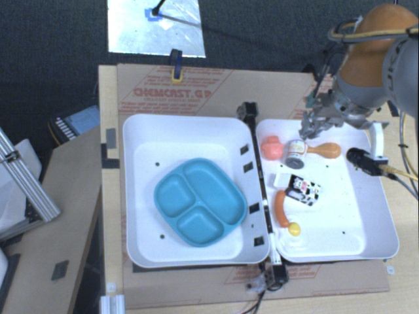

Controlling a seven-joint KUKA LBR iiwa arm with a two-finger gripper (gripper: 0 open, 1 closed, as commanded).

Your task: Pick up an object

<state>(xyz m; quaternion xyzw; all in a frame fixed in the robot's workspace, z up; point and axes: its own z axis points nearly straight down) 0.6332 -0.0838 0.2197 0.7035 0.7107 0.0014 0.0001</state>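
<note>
My gripper (313, 127) hangs over the back of the right bin (366, 231), just above and right of a small can (295, 154) with a pale label. A pink lump (272, 148) lies left of the can, and a tan wooden piece (323, 151) lies to its right. Nearer the front sit a black-and-white patterned box (304, 190), an orange carrot-like stick (280, 208) and a small yellow ball (294, 228). Nothing shows between the fingers.
The left bin (141, 142) holds a blue divided plate (199, 201). A black divider strip (256, 169) separates the bins. A black cable fitting (362, 159) sits at the right bin's right side. Cardboard (196, 90) underlies both bins.
</note>
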